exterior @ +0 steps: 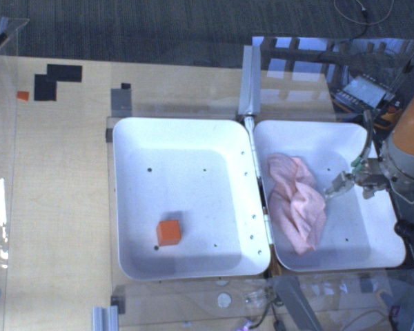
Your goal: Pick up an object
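Note:
A crumpled pink cloth point(298, 202) lies in the left half of the right bin point(331, 131). A small orange cube point(169, 232) rests near the front left of the left bin point(179, 133). My gripper point(352, 187) hangs over the right bin, just right of the cloth and not touching it. Its fingers are spread open with nothing between them. The grey arm with its orange band point(410, 129) comes in from the right edge.
A metal divider point(257, 185) runs between the two bins. Black and orange markers point(52, 81) lie on the wooden bench at the far left. Cables and equipment point(362, 92) crowd the area behind the right bin.

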`<action>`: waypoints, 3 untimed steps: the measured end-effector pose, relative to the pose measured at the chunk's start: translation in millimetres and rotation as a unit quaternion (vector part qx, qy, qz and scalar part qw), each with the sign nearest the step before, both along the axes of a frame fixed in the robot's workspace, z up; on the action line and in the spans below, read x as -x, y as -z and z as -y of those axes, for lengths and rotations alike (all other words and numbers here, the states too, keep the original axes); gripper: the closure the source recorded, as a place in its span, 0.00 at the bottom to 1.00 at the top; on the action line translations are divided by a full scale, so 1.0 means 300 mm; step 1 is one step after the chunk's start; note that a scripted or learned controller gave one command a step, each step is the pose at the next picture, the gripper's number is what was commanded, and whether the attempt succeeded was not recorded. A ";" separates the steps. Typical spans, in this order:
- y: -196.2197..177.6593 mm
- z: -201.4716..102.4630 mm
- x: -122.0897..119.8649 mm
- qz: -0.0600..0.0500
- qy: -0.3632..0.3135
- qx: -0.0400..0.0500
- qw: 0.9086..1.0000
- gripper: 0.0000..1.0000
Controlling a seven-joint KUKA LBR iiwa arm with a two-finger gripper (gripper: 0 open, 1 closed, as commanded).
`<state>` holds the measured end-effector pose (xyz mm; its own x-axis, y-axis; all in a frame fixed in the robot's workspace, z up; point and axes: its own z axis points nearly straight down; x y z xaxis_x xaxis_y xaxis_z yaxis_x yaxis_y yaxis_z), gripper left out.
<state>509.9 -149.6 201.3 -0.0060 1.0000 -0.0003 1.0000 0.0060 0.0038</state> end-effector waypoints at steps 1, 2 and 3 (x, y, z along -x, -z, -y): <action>0.339 -0.069 -0.066 0.007 -0.071 0.002 0.997 0.00; 0.356 -0.156 -0.066 0.011 -0.109 0.004 0.994 0.00; 0.314 -0.166 -0.077 0.015 -0.110 0.002 0.994 1.00</action>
